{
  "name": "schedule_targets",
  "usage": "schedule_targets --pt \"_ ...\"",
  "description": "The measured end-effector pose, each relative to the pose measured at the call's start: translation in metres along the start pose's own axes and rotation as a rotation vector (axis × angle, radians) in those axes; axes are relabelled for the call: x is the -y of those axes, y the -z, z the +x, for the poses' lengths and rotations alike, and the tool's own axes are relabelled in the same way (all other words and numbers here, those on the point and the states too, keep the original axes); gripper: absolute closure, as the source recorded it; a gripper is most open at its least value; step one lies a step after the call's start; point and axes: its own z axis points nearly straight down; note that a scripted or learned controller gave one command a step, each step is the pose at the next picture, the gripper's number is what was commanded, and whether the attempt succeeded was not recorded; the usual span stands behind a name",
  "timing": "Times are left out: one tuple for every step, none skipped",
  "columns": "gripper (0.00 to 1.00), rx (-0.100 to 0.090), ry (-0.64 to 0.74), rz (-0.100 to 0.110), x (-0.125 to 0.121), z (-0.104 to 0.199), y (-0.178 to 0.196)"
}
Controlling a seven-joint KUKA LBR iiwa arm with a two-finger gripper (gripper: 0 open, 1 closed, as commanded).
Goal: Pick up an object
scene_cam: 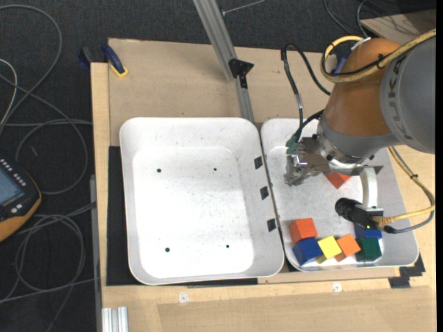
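My gripper (296,174) hangs over the upper left part of the right bin (277,133), above bare bin floor near the wall between the two bins. A red-orange block (338,180) peeks out just right of it, partly hidden under the wrist. Along the near edge of the right bin lie an orange cube (302,228), a blue cube (307,252), a yellow cube (329,247), a second orange block (349,244) and a blue-and-green block (371,245). These sit below and to the right of the gripper, apart from it.
The left bin (131,140) lies beside the right one, with black clips (264,192) along their shared wall. A metal pole (221,43) slants up behind the bins. Cables lie on the floor to the left.
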Motion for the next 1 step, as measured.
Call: schedule_targets --pt "1.0 0.0 0.0 -0.003 0.013 0.0622 0.0145"
